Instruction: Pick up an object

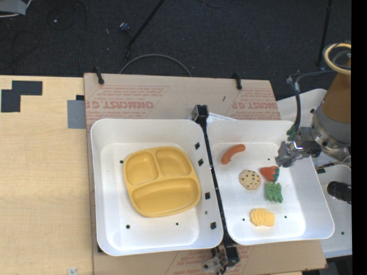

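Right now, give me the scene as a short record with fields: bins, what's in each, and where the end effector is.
left bin: holds a yellow divided tray
right bin: holds five toy foods
items in right bin: sausage, cookie, red piece, green piece, corn
end effector: over the right bin's right side, just above the red piece
held: nothing visibly between its fingers

Overhead slant on both bins (97,153)
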{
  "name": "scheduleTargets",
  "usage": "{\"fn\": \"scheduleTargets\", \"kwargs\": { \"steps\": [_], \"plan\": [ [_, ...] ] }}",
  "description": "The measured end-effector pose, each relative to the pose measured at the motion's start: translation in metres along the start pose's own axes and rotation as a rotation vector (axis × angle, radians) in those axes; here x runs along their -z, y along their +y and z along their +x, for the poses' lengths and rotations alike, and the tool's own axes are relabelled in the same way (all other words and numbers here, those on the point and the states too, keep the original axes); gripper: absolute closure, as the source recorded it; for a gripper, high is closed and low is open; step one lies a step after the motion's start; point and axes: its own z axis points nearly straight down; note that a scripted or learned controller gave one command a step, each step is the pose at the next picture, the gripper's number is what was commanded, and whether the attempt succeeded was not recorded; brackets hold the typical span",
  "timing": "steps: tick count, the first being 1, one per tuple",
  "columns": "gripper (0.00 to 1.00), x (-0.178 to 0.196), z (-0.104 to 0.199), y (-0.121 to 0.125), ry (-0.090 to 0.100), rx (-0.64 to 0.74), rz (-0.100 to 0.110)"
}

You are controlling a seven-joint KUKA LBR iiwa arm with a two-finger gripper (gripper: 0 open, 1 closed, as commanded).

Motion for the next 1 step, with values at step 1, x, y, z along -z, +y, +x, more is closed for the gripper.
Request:
{"fn": "scheduleTargets", "kwargs": {
  "steps": [1],
  "plan": [
    [1.00,-0.0142,0.0528,0.0125,0.002,0.003,0.005]
  ]
}}
